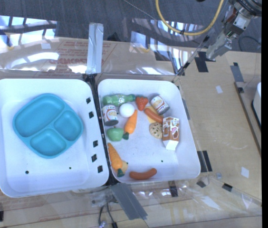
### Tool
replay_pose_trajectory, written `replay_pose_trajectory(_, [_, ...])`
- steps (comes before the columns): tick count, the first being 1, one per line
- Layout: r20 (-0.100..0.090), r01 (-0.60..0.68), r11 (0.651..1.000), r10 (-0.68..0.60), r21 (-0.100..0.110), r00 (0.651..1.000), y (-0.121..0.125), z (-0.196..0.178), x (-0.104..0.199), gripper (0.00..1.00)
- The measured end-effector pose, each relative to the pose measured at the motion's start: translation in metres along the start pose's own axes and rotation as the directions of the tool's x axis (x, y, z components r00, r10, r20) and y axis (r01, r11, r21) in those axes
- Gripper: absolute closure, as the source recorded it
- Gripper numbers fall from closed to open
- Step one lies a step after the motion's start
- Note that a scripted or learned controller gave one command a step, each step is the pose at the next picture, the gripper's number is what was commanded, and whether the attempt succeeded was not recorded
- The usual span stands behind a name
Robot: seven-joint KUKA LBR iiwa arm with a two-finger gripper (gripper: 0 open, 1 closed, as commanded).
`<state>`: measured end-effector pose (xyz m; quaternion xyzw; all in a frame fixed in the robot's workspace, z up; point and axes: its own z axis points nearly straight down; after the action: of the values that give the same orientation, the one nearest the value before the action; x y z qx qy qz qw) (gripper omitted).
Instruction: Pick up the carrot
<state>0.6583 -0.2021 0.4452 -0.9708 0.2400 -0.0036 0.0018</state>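
At the upper right of the frame, the gripper hangs over the bare surface, well apart from the right bin. I cannot tell its state from this view, because it is small and partly blurred, and nothing is visible in it.

The carrot lies near the middle of the right bin, tilted, with its thick end up toward the egg and its thin end down toward the green pepper. It seems to touch both of them, or almost. A small can stands just beside it on the left.

The main risk is confusion. A second orange piece, with a green end, lies lower in the bin against the left wall, and it looks very much like a carrot too. Another orange-red piece lies to the right, below the strawberry. A program may choose the wrong one.

The second risk is crowding. If the gripper comes down beside the carrot, it may land on the egg or the pepper and push them, or close on two things together. The carrot is also smooth and narrowing, so I judge it can slip out if it is taken near the thin end. The cookie and the carton are apart enough and should not disturb. The blue tray in the left bin plays no part.
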Motion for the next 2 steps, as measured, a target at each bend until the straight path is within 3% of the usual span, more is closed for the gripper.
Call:
replay_pose_trajectory(1, [0.014,0.245,0.969,-0.245,0.002,0.969,0.007,0.139,-0.003,1.00])
replay_pose_trajectory(2, [-0.004,0.287,0.958,-0.287,0.001,0.958,0.006,0.039,-0.002,1.00])
